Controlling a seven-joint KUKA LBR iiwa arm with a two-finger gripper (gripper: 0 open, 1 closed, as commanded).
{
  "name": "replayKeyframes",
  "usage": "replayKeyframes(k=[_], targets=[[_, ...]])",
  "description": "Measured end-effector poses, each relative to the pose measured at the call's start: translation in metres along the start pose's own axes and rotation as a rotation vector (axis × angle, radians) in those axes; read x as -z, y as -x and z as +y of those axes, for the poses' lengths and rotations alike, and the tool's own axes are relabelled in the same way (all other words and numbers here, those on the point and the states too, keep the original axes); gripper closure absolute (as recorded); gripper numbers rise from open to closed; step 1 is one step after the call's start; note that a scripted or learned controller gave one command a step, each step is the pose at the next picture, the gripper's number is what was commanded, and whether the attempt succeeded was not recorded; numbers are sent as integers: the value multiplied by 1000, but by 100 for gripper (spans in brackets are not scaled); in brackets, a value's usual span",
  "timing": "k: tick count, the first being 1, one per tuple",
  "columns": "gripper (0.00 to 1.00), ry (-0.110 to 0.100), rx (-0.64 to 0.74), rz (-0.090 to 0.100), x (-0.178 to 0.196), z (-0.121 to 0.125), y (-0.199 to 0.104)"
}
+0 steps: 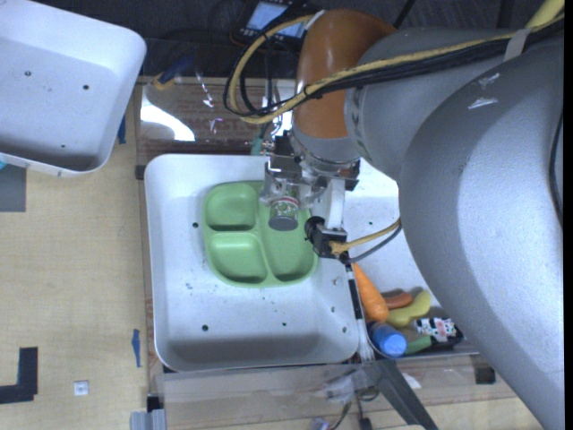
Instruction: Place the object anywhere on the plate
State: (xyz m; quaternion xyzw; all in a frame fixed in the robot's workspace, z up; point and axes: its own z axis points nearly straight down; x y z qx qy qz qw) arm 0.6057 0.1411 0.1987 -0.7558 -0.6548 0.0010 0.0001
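The green three-compartment plastic plate (240, 240) is lying under the gripper (285, 206), whose fingers are pinching a small grey round object (284, 217) over the plate's right part, seemingly light, rigid, best gripped across its sides.

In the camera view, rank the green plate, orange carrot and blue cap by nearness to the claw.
1. Green plate, directly beneath the claw.
2. Orange carrot, lower right, in the neighbouring bin.
3. Blue cap, farther lower right, past the carrot.
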Motion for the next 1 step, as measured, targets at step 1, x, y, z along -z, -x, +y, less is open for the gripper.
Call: replayKeyframes(k=[1], targets=[[0,0,0,0,0,0,0]])
